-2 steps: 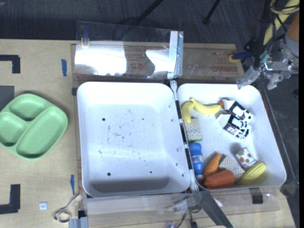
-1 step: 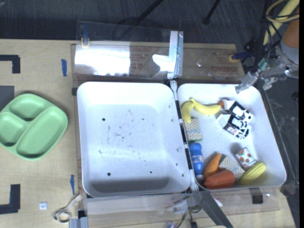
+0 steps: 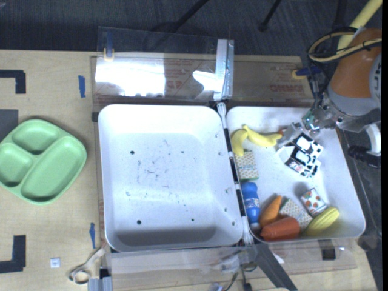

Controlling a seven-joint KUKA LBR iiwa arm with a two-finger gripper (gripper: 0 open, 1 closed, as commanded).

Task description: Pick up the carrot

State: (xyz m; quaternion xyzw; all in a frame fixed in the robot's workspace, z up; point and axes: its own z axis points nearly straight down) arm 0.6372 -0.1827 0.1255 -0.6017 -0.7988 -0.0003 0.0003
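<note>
Camera view: carrot (image 3: 271, 208) lying lower right among clutter, looking light, stiff, smooth; mid-body grasp suiting. Pincer (image 3: 297, 139) hovering above; opening unclear.

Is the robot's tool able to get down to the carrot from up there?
Probably yes. The carrot lies open on top, but the blue bottle and red pepper crowd it, and the tool hangs further back.
</note>
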